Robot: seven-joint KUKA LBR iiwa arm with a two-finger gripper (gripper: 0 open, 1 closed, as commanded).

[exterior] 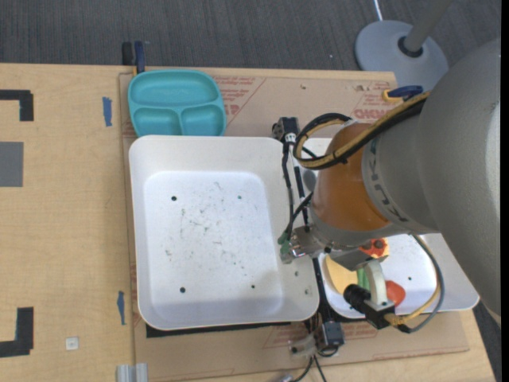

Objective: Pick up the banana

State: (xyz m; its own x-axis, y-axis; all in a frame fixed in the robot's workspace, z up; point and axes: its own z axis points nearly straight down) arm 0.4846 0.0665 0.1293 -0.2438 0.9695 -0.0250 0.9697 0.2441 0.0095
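Bench (64,237); two bins (151,237); teal tray (175,102)

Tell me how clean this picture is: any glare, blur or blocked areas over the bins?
Camera view: light is even and soft, with no harsh glare on the left bin, whose specks and rim read sharp. The arm looms close to the lens, slightly soft, and covers most of the right bin. A yellow patch under the wrist may be the banana; too hidden to confirm.

teal divided tray (176,103), white bin (151,213), possibly scuffed
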